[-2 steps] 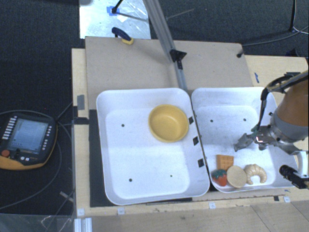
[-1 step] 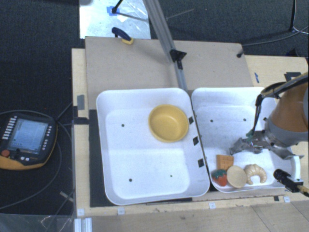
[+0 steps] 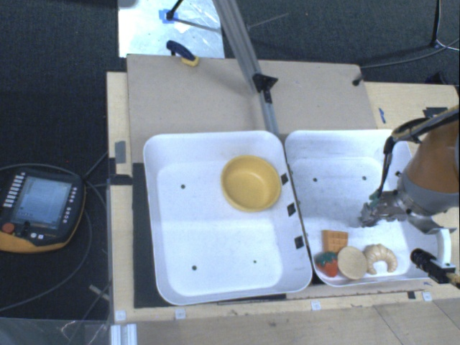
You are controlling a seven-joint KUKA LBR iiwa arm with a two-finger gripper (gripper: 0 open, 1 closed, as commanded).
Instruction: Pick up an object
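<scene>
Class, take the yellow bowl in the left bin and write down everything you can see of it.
The yellow bowl is round and shallow, one plain matte colour, plastic by the look of it. It stands upright with its opening facing up, and nothing shows inside it. It rests on the floor of the left bin, toward the far right corner, close to the wall shared with the right bin. Nothing else touches it.
</scene>
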